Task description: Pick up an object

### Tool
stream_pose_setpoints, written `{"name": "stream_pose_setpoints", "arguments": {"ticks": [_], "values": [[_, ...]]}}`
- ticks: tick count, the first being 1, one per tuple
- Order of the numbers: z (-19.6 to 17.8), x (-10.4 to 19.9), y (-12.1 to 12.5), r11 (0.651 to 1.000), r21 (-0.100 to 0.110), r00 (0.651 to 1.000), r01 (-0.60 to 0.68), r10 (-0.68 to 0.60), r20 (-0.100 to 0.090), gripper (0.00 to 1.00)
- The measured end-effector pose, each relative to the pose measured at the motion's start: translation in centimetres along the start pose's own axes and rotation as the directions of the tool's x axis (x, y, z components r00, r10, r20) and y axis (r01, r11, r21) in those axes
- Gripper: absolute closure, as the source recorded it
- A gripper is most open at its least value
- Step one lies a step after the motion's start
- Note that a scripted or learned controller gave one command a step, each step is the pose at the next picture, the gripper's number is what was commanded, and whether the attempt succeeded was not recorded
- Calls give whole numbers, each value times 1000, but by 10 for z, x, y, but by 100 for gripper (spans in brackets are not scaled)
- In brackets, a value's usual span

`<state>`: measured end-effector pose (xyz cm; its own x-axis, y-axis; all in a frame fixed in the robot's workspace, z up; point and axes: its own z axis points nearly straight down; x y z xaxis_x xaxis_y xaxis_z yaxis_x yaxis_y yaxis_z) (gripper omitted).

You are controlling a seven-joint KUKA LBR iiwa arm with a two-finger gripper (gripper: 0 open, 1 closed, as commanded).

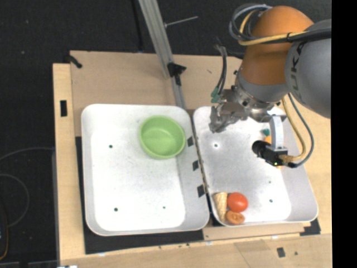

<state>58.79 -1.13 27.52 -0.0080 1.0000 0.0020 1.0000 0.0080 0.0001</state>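
From the overhead camera, the grey two-finger gripper (pixel 218 121) is hanging over the far-left corner of the right shallow white bin (pixel 251 172); whether it is open I cannot tell. It is gripping nothing. The round red tomato-like object (pixel 237 201) is sitting crowded against that bin's near rim, leaving open floor between. The pale green plastic bowl (pixel 162 137) is resting left of that bin.

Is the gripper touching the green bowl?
Apart. The camera view shows the gripper over the right bin; the green bowl sits in the left bin.
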Motion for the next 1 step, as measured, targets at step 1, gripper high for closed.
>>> {"name": "stream_pose_setpoints", "arguments": {"ticks": [1], "values": [[12, 39, -15, 1000, 0, 1000, -5, 5, 2, 100]]}}
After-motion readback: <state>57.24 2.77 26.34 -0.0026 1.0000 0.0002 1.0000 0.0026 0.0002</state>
